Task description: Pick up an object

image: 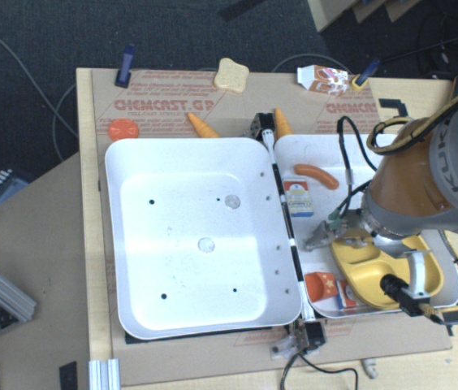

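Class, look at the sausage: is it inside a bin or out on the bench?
Inside. The sausage lies on the floor of the right bin, near its far wall, beyond the small carton.

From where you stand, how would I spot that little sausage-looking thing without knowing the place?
Find the right-hand white bin, the one the grey and orange arm reaches over. Look near its far edge, just beyond the small red and white carton. The sausage lies there alone, a smooth orange-red curved stick, unlike the boxy packets and the yellow scoop-like thing nearer you.
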`<move>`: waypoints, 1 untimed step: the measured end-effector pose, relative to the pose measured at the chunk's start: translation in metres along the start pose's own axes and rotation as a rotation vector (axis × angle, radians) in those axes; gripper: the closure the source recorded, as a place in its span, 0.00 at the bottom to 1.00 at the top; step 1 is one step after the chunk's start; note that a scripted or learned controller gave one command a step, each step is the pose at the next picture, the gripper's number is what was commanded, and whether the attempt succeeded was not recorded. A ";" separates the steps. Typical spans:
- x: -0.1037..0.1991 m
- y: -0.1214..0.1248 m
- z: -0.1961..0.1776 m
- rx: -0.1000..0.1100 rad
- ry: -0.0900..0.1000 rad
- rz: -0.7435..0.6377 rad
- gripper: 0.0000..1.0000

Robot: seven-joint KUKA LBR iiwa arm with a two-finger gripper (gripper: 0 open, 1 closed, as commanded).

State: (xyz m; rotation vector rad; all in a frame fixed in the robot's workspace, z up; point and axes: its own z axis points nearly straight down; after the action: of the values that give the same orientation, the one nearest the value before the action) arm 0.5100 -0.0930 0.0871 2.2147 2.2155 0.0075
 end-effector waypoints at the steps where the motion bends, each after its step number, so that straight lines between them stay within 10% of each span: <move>1: -0.016 0.001 0.000 0.000 0.002 -0.002 0.00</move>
State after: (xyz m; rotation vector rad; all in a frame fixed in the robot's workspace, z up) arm 0.5113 -0.1088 0.0870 2.2132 2.2184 0.0098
